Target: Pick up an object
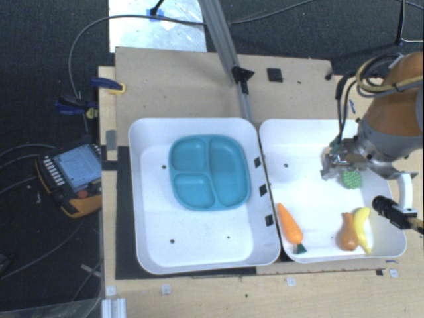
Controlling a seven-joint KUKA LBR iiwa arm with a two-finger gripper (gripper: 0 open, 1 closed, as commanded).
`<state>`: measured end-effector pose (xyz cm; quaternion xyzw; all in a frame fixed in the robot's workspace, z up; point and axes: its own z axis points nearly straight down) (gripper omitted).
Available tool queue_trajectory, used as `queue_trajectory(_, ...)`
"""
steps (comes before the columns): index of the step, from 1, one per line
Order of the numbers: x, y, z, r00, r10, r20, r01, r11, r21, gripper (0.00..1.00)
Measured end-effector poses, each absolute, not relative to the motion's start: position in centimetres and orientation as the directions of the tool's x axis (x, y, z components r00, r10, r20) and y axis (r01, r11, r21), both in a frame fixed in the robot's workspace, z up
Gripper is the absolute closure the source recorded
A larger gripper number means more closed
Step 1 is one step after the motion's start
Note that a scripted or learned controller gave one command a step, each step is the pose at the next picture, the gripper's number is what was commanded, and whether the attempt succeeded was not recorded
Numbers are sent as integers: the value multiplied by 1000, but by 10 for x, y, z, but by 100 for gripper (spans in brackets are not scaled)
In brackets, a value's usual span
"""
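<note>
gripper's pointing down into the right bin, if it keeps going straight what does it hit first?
Most likely the green object right by the gripper in the right bin; otherwise the bin floor. Depth is unclear from this slanted view, so contact may already be close.

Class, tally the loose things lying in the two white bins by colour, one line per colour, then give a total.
Blue: 1, the plate
Orange: 2, the carrot and the pear
Yellow: 1, the banana
Green: 1, the green thing under the gripper
Total: 5
</note>
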<state>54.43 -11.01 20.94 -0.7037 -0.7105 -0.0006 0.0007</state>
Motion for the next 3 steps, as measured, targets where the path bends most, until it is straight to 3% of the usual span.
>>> queue_trajectory(2,548,16,218,-12,1000,3,1000,12,2,100)
queue_trajectory(3,537,70,211,-11,1000,2,1000,11,0,100)
